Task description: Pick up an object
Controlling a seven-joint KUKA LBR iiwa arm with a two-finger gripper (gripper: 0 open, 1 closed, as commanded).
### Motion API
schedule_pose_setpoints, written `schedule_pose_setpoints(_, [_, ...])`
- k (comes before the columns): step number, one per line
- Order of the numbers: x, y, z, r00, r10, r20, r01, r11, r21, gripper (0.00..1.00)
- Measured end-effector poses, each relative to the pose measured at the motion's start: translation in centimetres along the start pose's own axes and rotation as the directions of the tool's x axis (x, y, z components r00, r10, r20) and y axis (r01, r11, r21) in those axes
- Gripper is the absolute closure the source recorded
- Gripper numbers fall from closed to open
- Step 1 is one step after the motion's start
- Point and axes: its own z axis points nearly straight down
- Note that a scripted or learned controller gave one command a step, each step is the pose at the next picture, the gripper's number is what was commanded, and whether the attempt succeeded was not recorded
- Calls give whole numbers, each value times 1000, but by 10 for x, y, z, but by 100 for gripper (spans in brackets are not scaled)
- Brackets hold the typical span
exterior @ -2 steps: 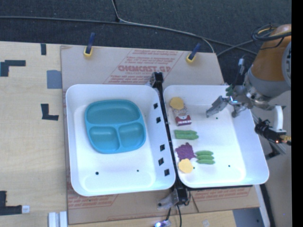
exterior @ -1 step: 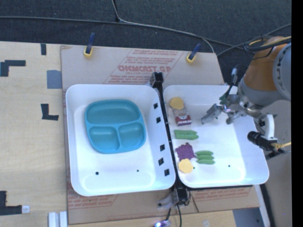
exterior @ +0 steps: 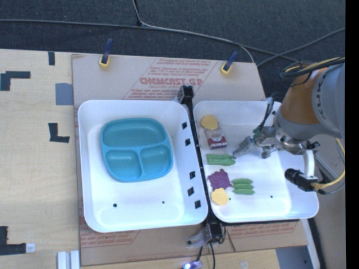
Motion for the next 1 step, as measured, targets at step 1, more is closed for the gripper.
schedule_pose_setpoints(1, [0, 1, 12, 1000, -1, 2, 1, 1000, -8, 0])
